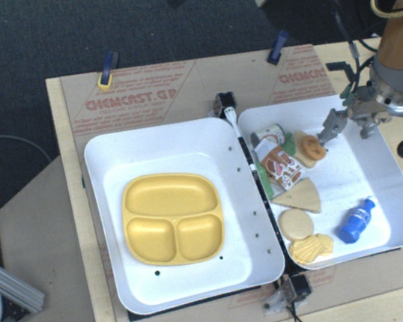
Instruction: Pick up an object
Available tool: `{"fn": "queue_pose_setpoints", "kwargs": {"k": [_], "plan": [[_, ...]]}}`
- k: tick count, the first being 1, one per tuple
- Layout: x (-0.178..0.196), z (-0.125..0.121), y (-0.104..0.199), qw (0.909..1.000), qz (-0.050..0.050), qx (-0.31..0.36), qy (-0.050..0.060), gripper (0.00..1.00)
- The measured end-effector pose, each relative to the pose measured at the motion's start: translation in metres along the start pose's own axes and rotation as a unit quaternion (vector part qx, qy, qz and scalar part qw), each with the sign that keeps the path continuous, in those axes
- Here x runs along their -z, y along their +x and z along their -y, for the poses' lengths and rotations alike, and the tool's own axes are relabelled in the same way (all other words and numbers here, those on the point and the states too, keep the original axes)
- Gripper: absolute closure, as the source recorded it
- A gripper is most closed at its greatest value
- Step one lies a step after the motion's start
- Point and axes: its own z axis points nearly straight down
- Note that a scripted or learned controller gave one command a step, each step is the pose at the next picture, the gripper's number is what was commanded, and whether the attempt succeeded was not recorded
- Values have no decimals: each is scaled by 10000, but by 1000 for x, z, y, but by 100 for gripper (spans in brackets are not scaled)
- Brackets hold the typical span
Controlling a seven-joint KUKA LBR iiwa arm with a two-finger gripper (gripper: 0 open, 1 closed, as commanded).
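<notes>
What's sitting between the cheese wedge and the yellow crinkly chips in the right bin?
A pale round cookie-like disc lies between the cheese wedge above it and the yellow chips below, as the camera view shows.

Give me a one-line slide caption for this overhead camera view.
Arm's gripper beside a round brown toy in the right bin; yellow divided plate in the left bin.

Two bins sit side by side on the bench (81, 213). The left bin (102, 157) holds a divided tray (173, 218). In the right bin (388, 187), a packet (282, 168) lies by the left wall, a bottle (356, 220) toward the front right, and the gripper (330, 127) reaches in from the right.
</notes>
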Motion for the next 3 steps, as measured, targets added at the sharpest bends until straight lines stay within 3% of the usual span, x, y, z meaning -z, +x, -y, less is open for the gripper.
{"fn": "queue_pose_setpoints", "kwargs": {"k": [1, 3], "plan": [[7, -3, 0, 10000, 13, 13, -65, 0], [-108, 4, -2, 10000, 0, 15, -29, 0]]}}
